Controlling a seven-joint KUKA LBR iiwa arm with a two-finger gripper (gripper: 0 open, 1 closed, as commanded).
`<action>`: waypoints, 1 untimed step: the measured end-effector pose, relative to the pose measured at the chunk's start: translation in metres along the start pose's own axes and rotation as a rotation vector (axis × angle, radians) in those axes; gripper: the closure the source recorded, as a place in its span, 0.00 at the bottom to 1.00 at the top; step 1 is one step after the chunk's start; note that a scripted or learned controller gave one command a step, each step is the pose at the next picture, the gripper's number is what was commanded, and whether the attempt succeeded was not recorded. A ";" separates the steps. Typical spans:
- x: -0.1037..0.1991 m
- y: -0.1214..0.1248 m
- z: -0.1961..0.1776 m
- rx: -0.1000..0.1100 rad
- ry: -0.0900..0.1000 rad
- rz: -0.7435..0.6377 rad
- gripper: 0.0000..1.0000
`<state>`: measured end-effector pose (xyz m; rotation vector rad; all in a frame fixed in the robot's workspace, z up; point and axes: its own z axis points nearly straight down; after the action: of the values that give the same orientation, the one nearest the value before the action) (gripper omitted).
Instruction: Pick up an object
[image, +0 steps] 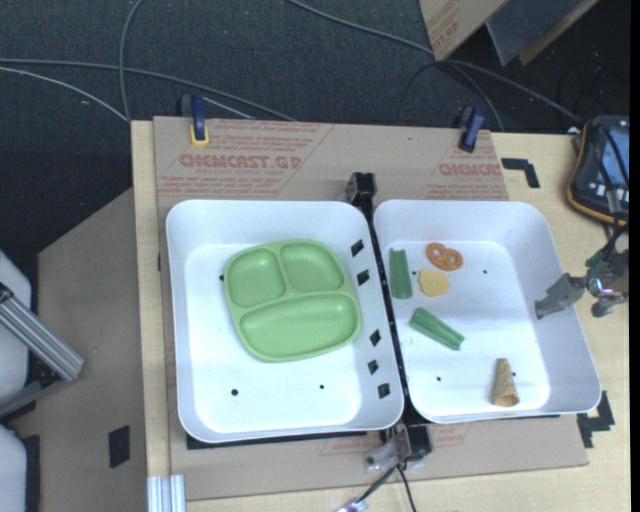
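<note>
The right bin (560, 372) holds several small items. A green stick (399, 273) lies by its left wall, with an orange pretzel (444, 257) and a yellow round chip (433, 284) just right of it. A green wedge (437, 328) lies near the middle. A tan cone (503, 383) sits at the front. My gripper (578, 292) hangs over the bin's right rim, apart from all the items, and I see nothing held in it.
The left bin (200, 380) bears a green divided plate (291, 299). A black divider with clips (372, 300) runs between the bins. A yellow and black device (603, 167) sits at the bench's far right.
</note>
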<state>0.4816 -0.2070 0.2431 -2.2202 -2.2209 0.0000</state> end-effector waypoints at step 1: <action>0.004 0.001 0.043 0.005 0.002 0.000 0.00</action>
<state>0.4827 -0.2029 0.2002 -2.2169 -2.2172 0.0024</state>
